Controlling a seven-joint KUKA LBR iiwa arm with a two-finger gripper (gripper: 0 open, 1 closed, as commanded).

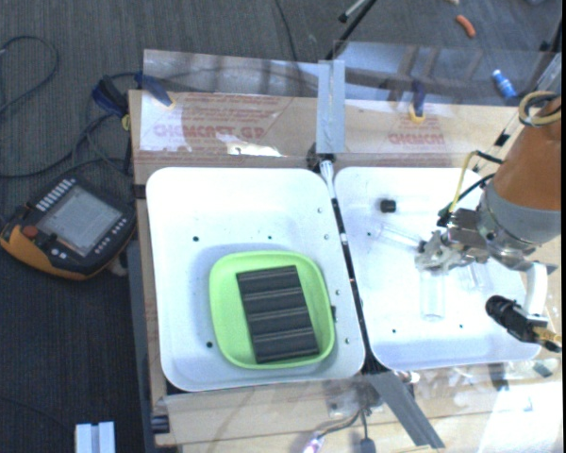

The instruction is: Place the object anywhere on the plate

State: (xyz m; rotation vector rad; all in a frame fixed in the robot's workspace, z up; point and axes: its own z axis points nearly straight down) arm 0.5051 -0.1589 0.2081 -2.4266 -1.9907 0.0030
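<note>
A light green square plate (224,291) lies in the left bin (174,215), toward its front. A dark grey ribbed block (278,313) rests flat on the plate and covers most of its middle. My gripper (437,253) hangs over the middle of the right bin (368,328), well to the right of the plate, with the grey and orange arm behind it. A small black piece (387,205) sits on the right bin's floor, up and left of the gripper. A faint clear tube-like item (433,299) lies just below the gripper.
The raised divider (344,253) between the two bins runs between gripper and plate. A clear wall with taped cardboard (226,121) stands behind the bins. A teach pendant (71,226) lies on the floor at left. A black fitting (509,315) sticks out from the arm near the right bin's front.
</note>
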